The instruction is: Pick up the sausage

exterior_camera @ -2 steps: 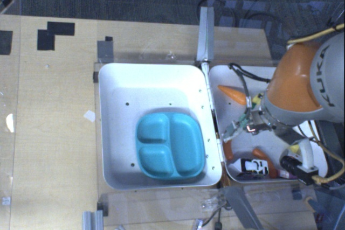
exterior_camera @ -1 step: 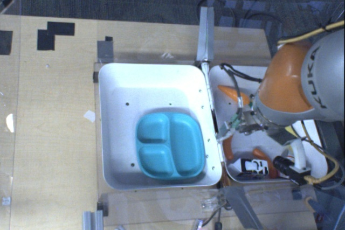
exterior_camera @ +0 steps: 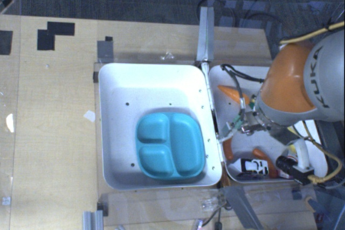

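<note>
The grey arm (exterior_camera: 318, 83) is reached in from the right, its orange-banded wrist bent downward, and the gripper (exterior_camera: 243, 122) is held low, pointed left.

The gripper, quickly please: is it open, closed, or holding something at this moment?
Gripper: low over the right bin, near its left wall; open or closed cannot be told, and nothing is seen in its grasp.

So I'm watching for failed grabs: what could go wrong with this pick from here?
The right bin is crowded: orange pieces and a black-and-white toy car lie close together, so the tool may grab the wrong item. The arm covers much of that bin, so the target is hard to confirm. The tool sits near the dividing wall and could knock it.
</note>
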{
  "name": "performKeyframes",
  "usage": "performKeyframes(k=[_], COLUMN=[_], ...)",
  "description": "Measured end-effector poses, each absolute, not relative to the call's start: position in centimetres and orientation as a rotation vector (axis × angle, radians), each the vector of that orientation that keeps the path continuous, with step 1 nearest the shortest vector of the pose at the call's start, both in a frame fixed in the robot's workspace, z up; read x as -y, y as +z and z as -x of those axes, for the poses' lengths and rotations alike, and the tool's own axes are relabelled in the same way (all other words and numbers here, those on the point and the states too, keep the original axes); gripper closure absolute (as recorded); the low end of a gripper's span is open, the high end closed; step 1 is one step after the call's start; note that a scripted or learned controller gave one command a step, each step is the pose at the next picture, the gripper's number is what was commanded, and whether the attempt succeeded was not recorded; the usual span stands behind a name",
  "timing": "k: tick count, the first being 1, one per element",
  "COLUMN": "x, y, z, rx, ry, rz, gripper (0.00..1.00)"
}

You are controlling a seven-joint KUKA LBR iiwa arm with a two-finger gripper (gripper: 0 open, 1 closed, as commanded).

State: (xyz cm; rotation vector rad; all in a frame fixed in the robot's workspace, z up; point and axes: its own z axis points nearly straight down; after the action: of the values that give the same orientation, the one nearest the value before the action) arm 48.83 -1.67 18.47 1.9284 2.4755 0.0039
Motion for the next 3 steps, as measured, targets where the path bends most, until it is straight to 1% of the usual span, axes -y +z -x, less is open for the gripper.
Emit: performKeyframes(k=[1,2,3], x=[6.3,10.0,9.2], y=[18.5,11.3,9.0], z=[-48.8,-48.8,-49.0], rx=[-2.510,-2.572,-2.485], ry=[0.004,0.003,0.008], rz=[-1.881,-1.799,-1.909], gripper=[0.00,0.00,0.00])
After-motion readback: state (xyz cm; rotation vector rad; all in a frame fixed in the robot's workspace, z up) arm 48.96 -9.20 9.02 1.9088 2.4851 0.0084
